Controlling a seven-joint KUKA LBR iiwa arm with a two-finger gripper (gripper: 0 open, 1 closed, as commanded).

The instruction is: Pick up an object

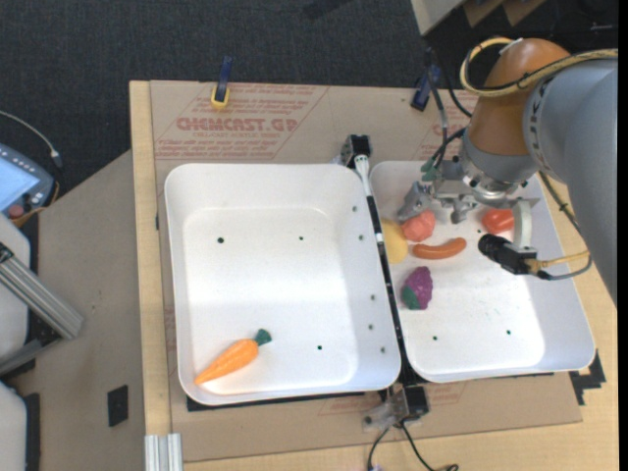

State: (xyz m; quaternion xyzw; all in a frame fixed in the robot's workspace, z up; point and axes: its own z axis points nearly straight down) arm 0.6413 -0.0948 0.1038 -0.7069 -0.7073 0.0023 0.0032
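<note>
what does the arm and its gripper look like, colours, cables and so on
The arm is thick, rounded and grey, with an orange band above the wrist. A yellowish cable loops around that band, and thin dark wires run down beside the wrist. The gripper is grey metal with dark parts; a black piece with a cable sticks out beside it.

2 white bins on cardboard sheet with red print. Right bin under jaws; left bin left of jaws, the 2 rims touching. Black clip at far end of joint, just left of jaws; second clip at near end, well below jaws. Blue clamp on far cardboard edge, above jaws; blue-and-yellow clamp well left. Dark carpet beyond. Metal rail far left.
</note>
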